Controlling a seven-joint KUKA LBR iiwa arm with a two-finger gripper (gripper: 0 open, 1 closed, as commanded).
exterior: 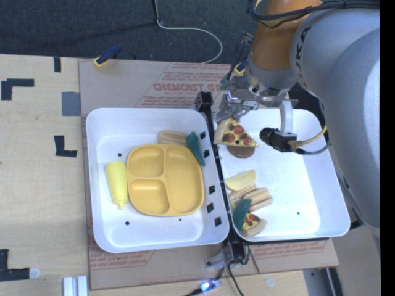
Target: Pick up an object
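Nearest us, a pizza slice (250,221) lies in the right bin (308,190), partly under a bread piece (253,197). Farther back, the gripper (233,111) hovers over another pizza slice (234,137); its grip is impossible to read.

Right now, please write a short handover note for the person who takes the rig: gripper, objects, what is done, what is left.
Gripper: low over the right bin, at its top left corner, just above the pizza slice; nothing seen between its fingers.
Right bin also has a cluster of small toy foods near the divider.
Left bin: yellow divided plate, yellow bottle.
Done: no object lifted.
Left: grasp and raise one, probably the pizza slice.
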